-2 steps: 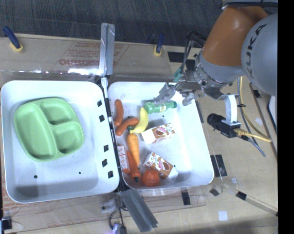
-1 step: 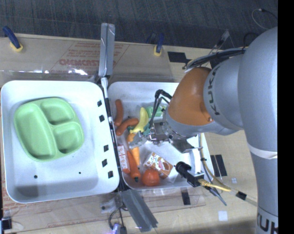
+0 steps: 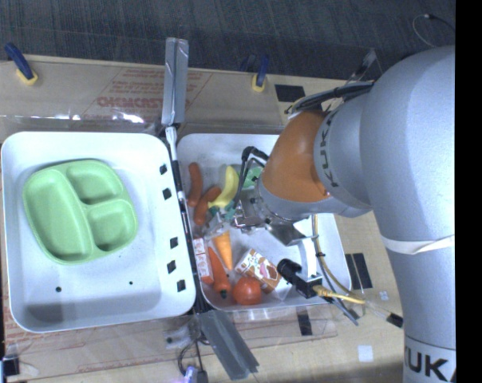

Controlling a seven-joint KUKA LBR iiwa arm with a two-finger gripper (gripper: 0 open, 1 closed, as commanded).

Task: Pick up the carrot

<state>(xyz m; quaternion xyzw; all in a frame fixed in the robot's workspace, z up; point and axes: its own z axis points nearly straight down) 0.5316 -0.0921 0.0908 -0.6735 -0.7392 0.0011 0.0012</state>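
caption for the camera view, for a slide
KUKA arm reaching into the right bin of toy food, carrot lying below its wrist.

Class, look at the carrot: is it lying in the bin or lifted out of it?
Lying in the bin. The carrot rests flat on the right bin floor among other food, near a tomato.

You have a single fixed camera mounted above the table [image 3: 81,86], looking down at a slant. It frames both white bins side by side: the left bin [image 3: 33,294] on your left, the right bin [image 3: 201,146] near centre. The arm [image 3: 401,158] enters from the right edge and, being close to the lens, covers much of the right bin. The dark floor [image 3: 225,6] runs along the top, so the camera probably tilts toward the far side.
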